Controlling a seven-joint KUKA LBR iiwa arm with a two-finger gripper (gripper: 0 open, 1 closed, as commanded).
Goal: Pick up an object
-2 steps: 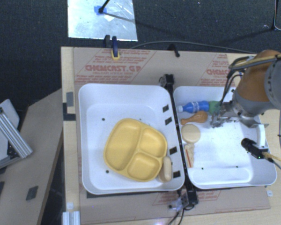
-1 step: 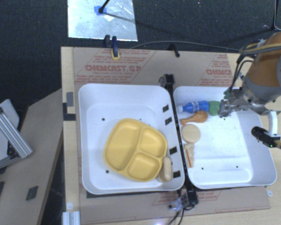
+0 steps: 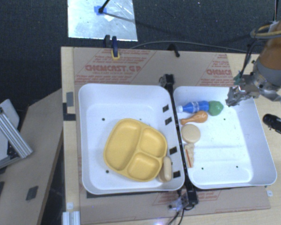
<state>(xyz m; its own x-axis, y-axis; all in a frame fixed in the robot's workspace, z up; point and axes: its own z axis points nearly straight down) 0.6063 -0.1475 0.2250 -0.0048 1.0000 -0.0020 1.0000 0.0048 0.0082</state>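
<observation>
Nearest the lens, a yellow tray (image 3: 135, 155) sat in the left bin (image 3: 96, 125). At three o'clock of a green ball (image 3: 216, 108), the gripper (image 3: 234, 98) hovered; its finger state was unclear.

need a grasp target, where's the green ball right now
The green ball sits in the right bin, near its far edge, beside the blue bottle.

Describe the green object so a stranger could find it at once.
Look in the right bin, at the cluster along its left wall. At the cluster's far end, the green ball sits just right of the blue bottle. It is the only green thing there.
</observation>
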